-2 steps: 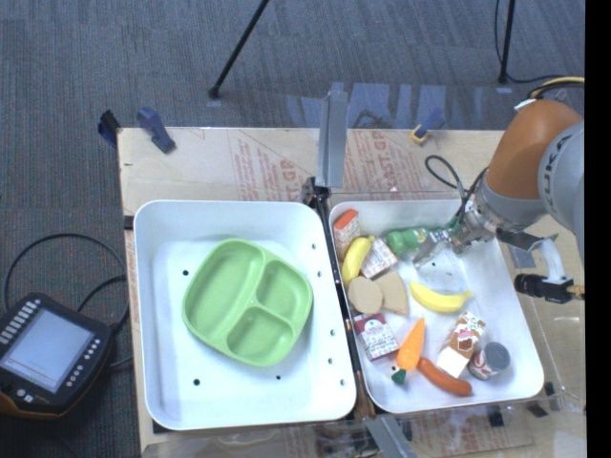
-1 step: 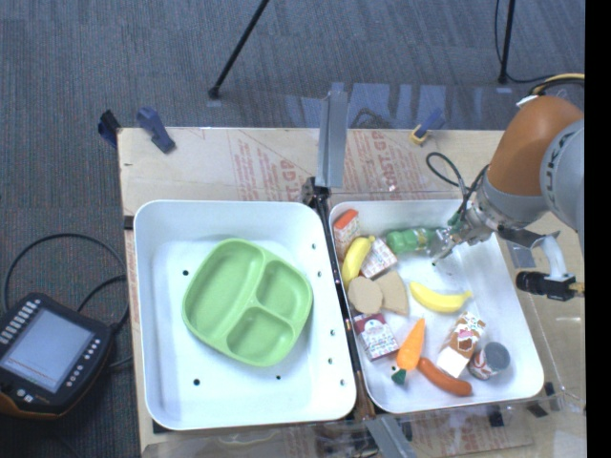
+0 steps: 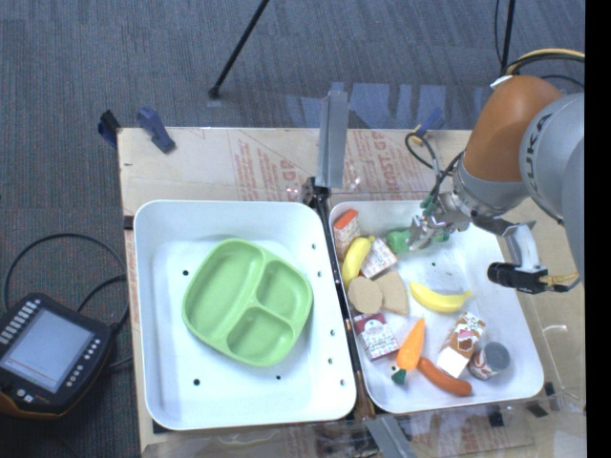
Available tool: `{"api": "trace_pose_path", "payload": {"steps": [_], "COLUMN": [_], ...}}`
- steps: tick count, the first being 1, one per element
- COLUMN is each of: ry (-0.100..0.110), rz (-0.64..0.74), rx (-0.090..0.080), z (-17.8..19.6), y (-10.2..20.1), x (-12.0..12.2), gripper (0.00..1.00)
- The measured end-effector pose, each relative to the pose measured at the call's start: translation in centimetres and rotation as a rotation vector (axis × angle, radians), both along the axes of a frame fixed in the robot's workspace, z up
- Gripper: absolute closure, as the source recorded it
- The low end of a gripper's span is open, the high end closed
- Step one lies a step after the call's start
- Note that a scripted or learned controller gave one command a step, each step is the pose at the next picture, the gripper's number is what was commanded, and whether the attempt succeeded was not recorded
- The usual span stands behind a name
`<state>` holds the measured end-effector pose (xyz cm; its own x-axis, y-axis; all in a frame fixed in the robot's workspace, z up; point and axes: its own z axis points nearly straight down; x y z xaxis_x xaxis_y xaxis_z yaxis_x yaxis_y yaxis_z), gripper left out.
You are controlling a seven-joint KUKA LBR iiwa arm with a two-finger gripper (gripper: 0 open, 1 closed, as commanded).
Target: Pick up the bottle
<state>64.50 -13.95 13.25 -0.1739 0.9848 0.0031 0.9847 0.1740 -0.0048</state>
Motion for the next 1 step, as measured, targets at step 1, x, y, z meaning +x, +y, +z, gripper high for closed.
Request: {"api": "trace_pose_path", "payload": {"steps": [1], "ry": [-0.001], "rz": [-0.200], "rx": [-0.003], "z": [8.32], "y": [-0.88], "x": [-0.02], "gripper": [1.00]}}
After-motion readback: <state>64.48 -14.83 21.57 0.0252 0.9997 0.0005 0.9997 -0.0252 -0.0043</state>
